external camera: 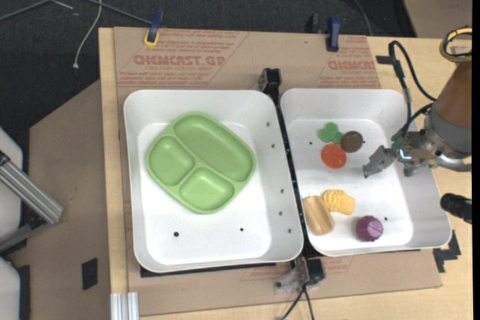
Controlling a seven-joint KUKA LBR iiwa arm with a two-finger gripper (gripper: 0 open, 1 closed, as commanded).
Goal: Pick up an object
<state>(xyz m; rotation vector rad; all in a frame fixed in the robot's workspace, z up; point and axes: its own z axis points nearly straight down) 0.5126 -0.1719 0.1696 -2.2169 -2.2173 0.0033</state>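
- The two white bins (pixel 135 183) under me look like smooth plastic with a faint sheen.
- The green plate (pixel 200 161) is matt plastic.
- My counter (pixel 225 56) is printed brown cardboard, dull and flat.
- My wrist housing (pixel 439 150) looks like bare metal.

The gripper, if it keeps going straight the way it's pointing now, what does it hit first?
Pointing left, the gripper would probably meet the red ball first, with the brown ball just above that line. Its height over the right bin is unclear.
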